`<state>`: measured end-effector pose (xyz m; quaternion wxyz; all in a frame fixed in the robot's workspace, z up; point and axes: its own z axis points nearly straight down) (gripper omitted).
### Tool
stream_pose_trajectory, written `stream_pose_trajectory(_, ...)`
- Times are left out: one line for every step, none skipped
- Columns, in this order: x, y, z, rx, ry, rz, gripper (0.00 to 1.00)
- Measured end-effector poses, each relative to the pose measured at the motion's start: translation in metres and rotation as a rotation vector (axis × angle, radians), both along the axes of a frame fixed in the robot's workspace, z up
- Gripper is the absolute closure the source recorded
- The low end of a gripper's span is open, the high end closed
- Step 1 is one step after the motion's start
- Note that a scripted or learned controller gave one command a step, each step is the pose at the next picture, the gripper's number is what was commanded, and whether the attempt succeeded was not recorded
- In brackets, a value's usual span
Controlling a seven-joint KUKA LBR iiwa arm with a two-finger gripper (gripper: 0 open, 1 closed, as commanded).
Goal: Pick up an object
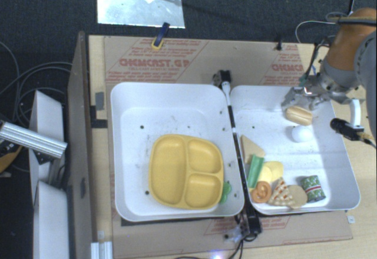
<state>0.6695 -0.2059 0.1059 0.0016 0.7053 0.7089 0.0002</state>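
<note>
My gripper (301, 100) hangs over the far part of the right bin (336, 152), open, with nothing between its fingers. Just in front of it lies a tan bread roll (299, 115), close to the fingertips. A white egg (300, 133) rests a little nearer. At the bin's near end are a cheese wedge (252, 147), a green stick (254, 170), a yellow piece (273, 169), an orange slice (261, 192), a pizza slice (281, 194), a round cookie (297, 196) and a small green can (312, 188).
The left bin (135, 134) holds a yellow divided plate (187, 170). A black divider rail (232, 128) runs between the bins. The arm's black cable and bracket (347, 125) hang over the right bin's far right rim.
</note>
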Motion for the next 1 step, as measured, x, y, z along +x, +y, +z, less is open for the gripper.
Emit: stream_pose_trajectory(-0.0032, -0.0004, -0.0026, 0.0, 0.0, -0.002, 0.0)
